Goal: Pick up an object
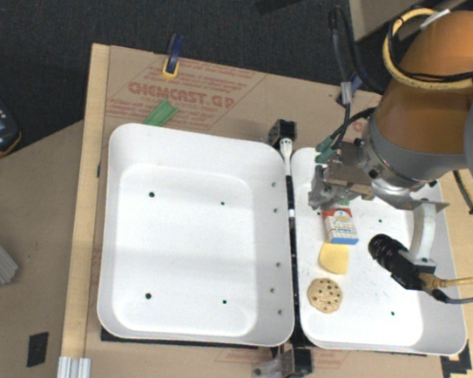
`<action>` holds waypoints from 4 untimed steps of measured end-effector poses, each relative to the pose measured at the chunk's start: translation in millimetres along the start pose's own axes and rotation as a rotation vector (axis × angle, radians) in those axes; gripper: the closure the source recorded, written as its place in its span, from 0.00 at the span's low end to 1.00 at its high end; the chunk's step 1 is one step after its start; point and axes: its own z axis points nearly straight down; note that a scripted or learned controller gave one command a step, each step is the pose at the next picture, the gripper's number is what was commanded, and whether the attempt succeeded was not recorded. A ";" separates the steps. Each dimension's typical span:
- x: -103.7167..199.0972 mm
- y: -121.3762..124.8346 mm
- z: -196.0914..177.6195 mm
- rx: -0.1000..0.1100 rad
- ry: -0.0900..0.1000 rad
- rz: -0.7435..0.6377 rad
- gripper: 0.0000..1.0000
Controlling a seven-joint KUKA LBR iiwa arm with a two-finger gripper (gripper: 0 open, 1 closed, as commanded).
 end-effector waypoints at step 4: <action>-45.0 -48.0 -14.7 0.000 0.000 -0.002 1.00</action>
